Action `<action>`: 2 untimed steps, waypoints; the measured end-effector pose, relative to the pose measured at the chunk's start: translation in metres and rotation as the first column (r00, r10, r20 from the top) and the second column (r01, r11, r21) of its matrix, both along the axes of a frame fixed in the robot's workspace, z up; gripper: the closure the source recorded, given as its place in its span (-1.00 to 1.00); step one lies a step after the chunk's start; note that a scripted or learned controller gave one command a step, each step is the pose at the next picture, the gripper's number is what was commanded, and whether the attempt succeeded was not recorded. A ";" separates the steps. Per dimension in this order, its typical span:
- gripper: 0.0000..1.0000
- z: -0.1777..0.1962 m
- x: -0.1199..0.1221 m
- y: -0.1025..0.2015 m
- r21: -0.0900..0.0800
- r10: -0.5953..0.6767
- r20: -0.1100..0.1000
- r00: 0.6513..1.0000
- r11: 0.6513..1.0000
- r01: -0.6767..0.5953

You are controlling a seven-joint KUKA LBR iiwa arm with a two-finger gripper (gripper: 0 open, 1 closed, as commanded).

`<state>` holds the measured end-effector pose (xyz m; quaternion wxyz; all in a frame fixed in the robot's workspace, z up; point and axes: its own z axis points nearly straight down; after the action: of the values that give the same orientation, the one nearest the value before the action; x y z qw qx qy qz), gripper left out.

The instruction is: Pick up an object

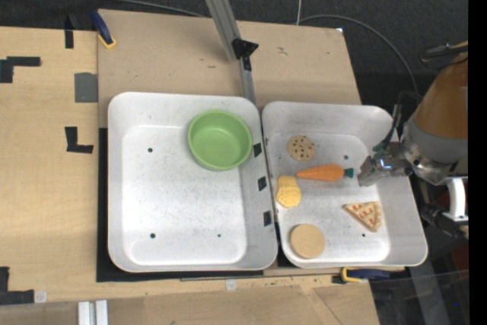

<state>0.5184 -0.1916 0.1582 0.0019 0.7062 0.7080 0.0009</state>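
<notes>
I have the gripper (pixel 370 170) at centre right of the frame, over the right bin (pixel 396 251), just beside the toy carrot's (pixel 321 173) green tip; whether the jaws are released or clenched I cannot tell. The carrot looks light, stiff and smooth, probably plastic. I'd pinch across its thick orange middle, since the taper could slip.

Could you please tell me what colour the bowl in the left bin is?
The bowl is light green, shown clearly in the camera view.
</notes>
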 end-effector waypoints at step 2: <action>1.00 0.103 0.010 0.001 -0.001 -0.001 0.000 1.000 1.000 0.001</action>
<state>0.5285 -0.1907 0.2607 0.0024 0.7067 0.7075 0.0007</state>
